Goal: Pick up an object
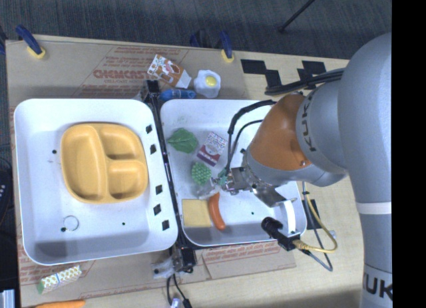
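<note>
The right bin point(253, 230) holds a green leaf point(182, 140), a small printed packet point(213, 147), a green knobbly piece point(200, 171), a yellow block point(196, 213) and an orange sausage-shaped piece point(216, 212). My gripper point(226, 181) reaches in from the right and hangs low over the bin's middle. It sits just right of the green knobbly piece and just above the top end of the orange piece. The wrist and orange band hide the bin's right half.
The left bin point(33, 233) holds a yellow divided plate point(103, 161). Behind the bins lie a small carton point(163, 68), a blue item point(177, 94) and a white-and-yellow item point(208, 82). A wrapped packet point(60, 278) lies at the bench's front left.
</note>
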`<state>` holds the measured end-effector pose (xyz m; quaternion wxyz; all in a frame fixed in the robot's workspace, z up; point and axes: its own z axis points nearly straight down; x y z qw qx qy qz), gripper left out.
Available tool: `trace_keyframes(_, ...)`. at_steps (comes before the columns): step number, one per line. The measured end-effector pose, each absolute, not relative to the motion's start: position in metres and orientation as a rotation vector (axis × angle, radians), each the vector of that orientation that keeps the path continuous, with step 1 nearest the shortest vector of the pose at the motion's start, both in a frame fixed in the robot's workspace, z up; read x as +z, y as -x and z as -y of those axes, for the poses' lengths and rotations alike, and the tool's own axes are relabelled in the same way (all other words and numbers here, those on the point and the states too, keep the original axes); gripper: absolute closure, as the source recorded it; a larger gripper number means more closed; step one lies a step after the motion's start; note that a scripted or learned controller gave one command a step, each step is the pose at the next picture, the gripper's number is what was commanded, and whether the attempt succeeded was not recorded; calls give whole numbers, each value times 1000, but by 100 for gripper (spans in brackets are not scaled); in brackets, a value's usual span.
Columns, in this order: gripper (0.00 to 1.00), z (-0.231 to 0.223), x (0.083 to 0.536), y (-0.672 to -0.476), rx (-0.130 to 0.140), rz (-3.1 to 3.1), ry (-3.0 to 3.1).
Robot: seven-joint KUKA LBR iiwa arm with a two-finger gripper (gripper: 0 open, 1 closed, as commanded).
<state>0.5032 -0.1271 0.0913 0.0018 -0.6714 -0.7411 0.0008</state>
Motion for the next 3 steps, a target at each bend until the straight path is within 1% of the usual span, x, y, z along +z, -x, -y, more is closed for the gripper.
trace_keyframes(1,0,105,91,-477,3,2370,2055)
trace_keyframes(2,100,105,101,-478,3,2374,2047)
trace_keyframes(3,100,63,192,-476,1,2513,1880)
